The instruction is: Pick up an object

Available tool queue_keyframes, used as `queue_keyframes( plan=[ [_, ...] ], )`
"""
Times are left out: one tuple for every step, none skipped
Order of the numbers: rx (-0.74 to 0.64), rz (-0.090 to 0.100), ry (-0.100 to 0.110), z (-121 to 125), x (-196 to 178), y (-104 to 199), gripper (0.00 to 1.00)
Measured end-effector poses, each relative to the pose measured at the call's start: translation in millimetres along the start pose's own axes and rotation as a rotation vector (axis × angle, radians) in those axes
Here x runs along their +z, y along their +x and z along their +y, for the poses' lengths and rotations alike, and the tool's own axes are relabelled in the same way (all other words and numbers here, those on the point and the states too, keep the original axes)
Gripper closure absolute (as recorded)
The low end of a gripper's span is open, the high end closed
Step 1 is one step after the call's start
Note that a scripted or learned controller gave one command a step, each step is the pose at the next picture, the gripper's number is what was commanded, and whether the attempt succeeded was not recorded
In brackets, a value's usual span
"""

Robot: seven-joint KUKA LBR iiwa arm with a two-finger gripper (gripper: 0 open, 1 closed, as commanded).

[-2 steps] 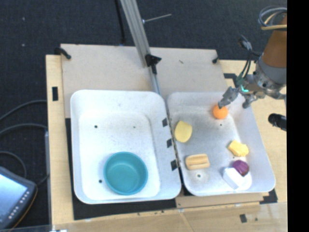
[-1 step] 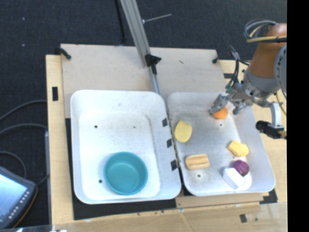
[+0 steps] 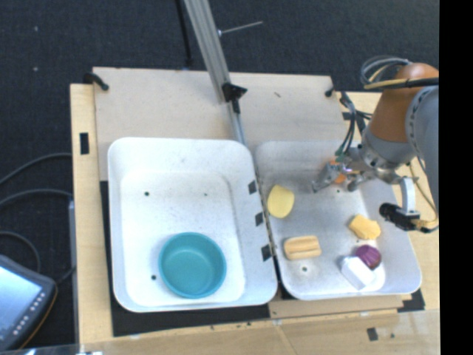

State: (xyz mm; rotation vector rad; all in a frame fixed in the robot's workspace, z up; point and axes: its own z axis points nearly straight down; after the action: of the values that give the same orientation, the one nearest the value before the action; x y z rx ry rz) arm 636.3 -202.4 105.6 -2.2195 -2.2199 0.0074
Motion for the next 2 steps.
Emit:
queue_keyframes(
  plan=[
    [0.000,-0.002,-0.004,0,4,-1,0.00],
    [-0.001,-0.003,-0.007,1,-7,-2,1.00]
  ],
)
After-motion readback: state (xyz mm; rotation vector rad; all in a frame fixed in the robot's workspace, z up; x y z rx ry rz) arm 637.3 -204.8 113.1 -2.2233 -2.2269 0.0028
